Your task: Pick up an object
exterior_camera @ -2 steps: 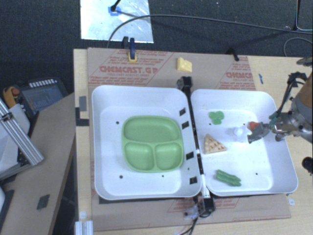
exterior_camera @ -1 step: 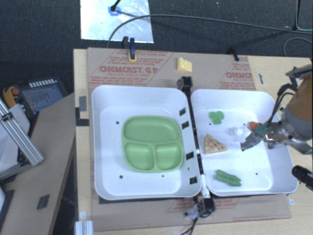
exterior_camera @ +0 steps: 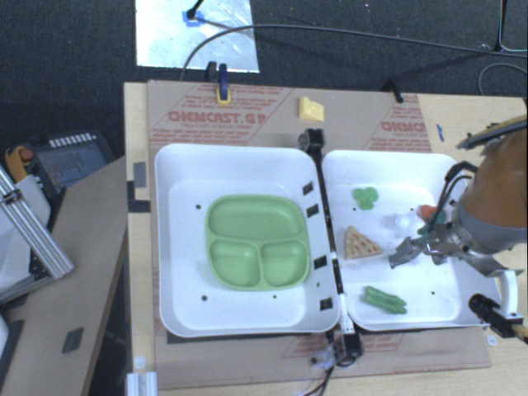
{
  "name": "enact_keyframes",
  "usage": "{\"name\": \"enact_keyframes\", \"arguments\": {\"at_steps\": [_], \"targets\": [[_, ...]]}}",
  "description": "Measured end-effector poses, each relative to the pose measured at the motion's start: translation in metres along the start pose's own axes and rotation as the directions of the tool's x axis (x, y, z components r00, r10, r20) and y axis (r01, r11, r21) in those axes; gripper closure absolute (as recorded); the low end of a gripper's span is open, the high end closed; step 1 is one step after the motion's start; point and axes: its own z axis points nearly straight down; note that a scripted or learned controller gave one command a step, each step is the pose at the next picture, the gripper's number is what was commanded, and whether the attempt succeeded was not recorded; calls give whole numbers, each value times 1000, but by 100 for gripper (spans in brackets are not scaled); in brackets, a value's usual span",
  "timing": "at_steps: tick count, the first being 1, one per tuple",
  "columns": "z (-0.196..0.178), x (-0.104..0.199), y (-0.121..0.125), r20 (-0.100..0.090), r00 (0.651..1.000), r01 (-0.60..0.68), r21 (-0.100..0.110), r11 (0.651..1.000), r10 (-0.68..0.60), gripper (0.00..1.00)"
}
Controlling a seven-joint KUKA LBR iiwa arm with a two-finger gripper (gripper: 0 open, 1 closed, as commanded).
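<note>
In the right bin (exterior_camera: 388,165) lie a tan triangular slice (exterior_camera: 360,243), a long green pod (exterior_camera: 385,299), a small green lump (exterior_camera: 365,195), a small whitish piece (exterior_camera: 403,221) and a red piece (exterior_camera: 426,213). My gripper (exterior_camera: 403,256) hangs low over the middle of this bin, just right of the tan slice and above the green pod. It points left towards the slice. I see nothing held in it. The arm's wrist covers the bin's right side.
The left bin (exterior_camera: 177,221) holds a green divided plate (exterior_camera: 256,242). A yellow block (exterior_camera: 311,108) and a blue-yellow clamp (exterior_camera: 222,83) lie on the cardboard behind the bins. Cables run along the back and over the right bin's far corner.
</note>
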Motion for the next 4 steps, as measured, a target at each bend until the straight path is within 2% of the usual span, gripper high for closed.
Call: {"name": "enact_keyframes", "arguments": {"at_steps": [1,2,3,4], "targets": [[46,0,8,0,1000,0,-1,1000,0,0],[33,-1,9,2,1000,-1,-5,1000,1,100],[-24,2,2,3,1000,2,-9,1000,-2,100],[-86,2,11,4,1000,3,-12,1000,-3,100]]}}
